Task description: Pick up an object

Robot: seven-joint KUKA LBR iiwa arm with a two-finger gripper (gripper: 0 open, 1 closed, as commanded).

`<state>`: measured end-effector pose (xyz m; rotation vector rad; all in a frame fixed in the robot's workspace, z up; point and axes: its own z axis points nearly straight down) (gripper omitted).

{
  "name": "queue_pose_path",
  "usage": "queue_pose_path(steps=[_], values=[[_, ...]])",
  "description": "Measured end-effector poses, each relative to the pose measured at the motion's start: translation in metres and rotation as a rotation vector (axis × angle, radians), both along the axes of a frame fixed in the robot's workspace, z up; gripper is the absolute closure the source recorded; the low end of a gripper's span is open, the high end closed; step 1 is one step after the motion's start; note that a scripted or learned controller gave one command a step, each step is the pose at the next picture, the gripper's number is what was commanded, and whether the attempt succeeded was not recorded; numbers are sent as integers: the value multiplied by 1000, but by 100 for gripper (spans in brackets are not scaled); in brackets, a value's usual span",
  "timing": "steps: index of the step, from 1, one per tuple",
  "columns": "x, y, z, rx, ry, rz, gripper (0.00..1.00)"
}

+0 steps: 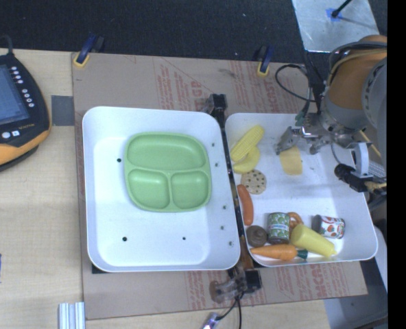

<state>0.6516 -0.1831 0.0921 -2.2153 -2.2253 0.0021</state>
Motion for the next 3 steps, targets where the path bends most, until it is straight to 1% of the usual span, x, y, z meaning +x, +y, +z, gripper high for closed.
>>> queue_pose_path(steps=[1, 2, 3], values=[[-39, 26, 0, -1, 2, 0, 0], [-13, -18, 0, 0, 0, -2, 0], [-25, 28, 0, 0, 2, 1, 0]])
